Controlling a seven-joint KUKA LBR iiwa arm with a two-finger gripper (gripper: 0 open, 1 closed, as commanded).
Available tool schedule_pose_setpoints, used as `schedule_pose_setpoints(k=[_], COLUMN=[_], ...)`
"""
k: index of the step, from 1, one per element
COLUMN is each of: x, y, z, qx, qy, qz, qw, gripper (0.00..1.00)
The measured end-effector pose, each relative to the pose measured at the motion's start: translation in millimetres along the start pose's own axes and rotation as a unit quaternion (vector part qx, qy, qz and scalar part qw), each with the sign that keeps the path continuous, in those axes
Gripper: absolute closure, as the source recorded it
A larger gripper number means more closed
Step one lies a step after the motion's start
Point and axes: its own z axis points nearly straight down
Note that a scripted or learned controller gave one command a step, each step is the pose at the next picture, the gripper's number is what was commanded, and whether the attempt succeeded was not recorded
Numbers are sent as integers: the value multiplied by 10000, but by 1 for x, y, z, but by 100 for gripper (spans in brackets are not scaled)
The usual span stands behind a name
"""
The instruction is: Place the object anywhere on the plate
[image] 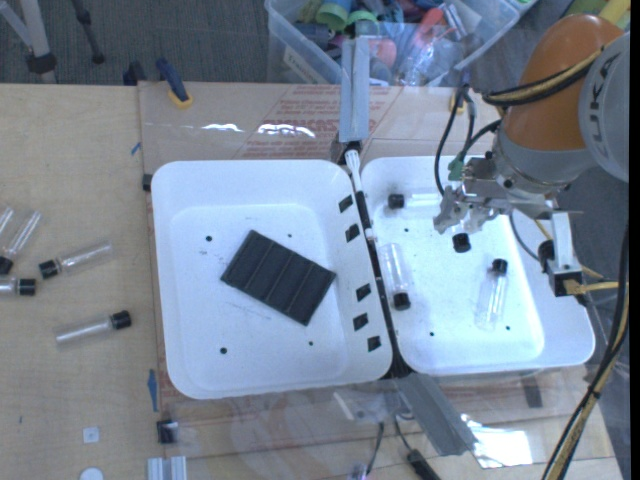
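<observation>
Nearest the camera, on the bench (70,388), loose clear tubes (92,326) with black caps lie left of the bins. Left bin (180,358): a dark ribbed plate (278,276), lying flat and askew. Right bin (560,353): two capped tubes, one (395,276) beside the divider, one (491,293) further right. Above them, the gripper (461,230) carries a small black-tipped object (461,241) between its fingertips. Beyond, a clear tub (400,28) of colourful toys.

Ridged black plate (278,276), white bins (180,258), clear black-capped vials (491,293)

Wooden bench (70,158); grey carpet (150,18)
</observation>
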Motion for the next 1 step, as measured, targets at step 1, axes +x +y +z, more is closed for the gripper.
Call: schedule_pose_setpoints(k=[1], x=[80], y=[24], z=[38], qx=[3], qy=[2], qz=[-1013], qw=[9949], gripper=[100])
